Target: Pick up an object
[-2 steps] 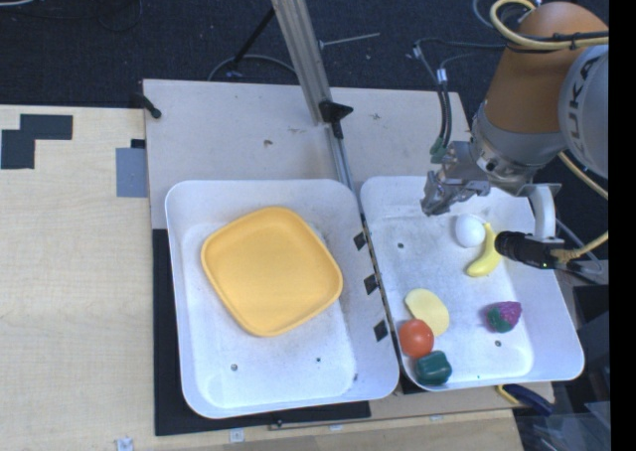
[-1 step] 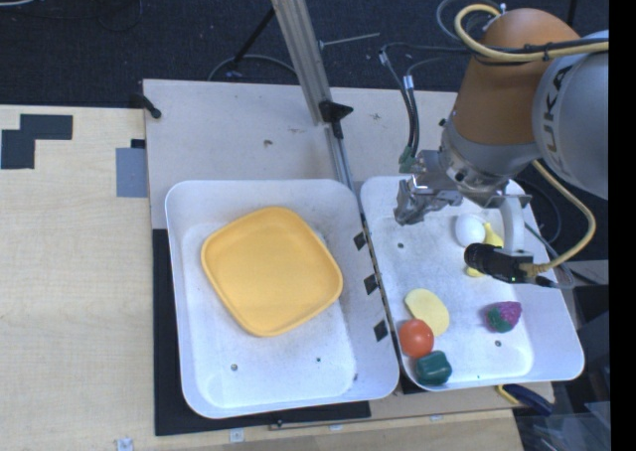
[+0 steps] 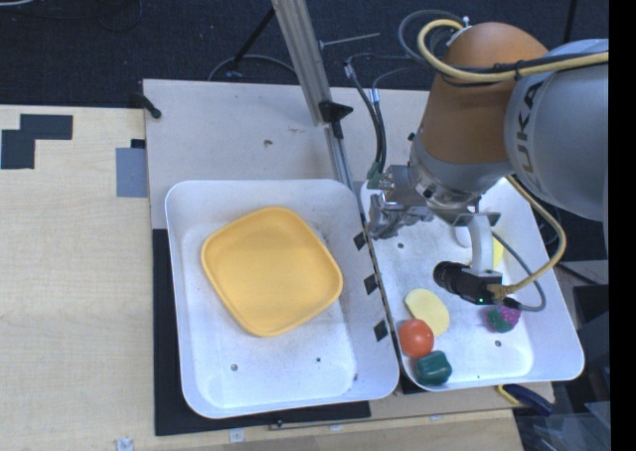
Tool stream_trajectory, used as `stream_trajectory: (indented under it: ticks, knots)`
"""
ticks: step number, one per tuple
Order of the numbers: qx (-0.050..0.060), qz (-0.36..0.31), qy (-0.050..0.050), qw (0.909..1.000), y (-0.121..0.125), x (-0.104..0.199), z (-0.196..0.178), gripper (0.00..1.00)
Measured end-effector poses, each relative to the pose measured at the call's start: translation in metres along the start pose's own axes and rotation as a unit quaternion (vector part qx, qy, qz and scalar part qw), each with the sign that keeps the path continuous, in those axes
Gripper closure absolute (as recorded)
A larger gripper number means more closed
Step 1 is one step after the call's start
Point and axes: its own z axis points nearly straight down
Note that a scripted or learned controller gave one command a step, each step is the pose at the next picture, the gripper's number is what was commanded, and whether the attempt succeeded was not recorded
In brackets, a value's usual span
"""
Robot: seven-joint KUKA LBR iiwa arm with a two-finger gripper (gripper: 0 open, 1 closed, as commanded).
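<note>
**Green lump and neighbours lie on the near side of my end effector**

Green lump is closest to the camera, in the near part of the right bin. A red-orange ball touches it or sits just beside it on the far side. A pale yellow oval comes next, right against the ball. A purple-and-green piece sits apart, toward the view's right.

The key relation is that all four lie toward the near rim from my end effector and slightly to the view's right. The yellow oval is the nearest of them and the green lump the farthest. The oval's long axis runs roughly far-to-near, tilted a little.

My end effector is low over the line where the two bins meet, in the far half. I can't tell how far open it is, because the wrist blocks the view. I see nothing held and no contact with any piece.

The left bin holds a yellow plate, flat and well apart from me. Both bins sit on the desk.

My judgement is that no grasp has started. The next move is a short shift toward the near side and then down onto the oval. The risk is that the oval, ball and lump are packed close, so a descent could nudge a neighbour.
</note>
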Motion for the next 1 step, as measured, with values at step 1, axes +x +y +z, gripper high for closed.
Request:
stream_trajectory:
  ticks: [1]
  knots:
    - [0.001,0.0,0.0,1.0,-0.0163,0.0383,0.0066,1.0]
